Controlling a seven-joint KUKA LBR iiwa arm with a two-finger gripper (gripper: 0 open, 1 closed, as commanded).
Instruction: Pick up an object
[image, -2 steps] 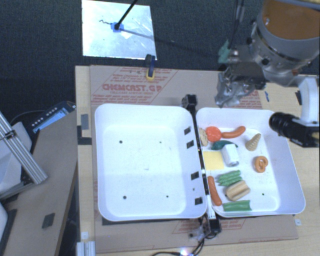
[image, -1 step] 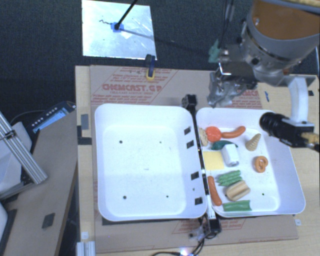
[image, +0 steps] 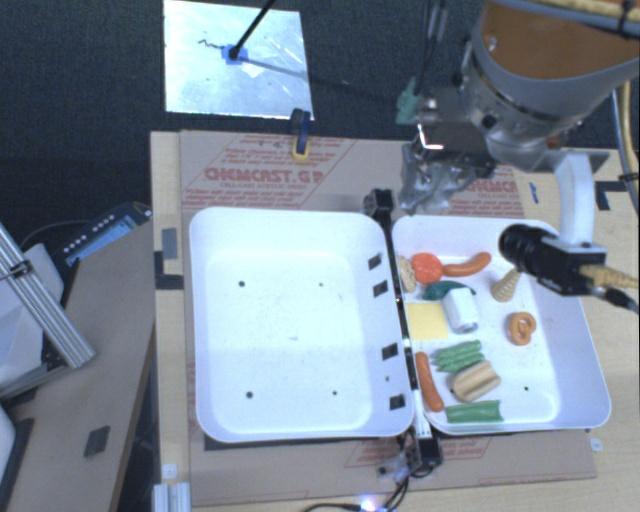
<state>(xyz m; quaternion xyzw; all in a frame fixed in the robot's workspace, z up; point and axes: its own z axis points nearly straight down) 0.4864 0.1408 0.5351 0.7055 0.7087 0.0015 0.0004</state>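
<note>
White plastic walls ring the right bin (image: 585, 385), where toy foods (image: 462, 340) crowd its left half, leaving bare floor along its right edge. Above its far rim hangs the gripper (image: 432, 190); its fingers' spread cannot be told.

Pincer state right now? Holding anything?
Pincer: above the right bin's far edge; open or shut cannot be told, nothing seen in it.
</note>
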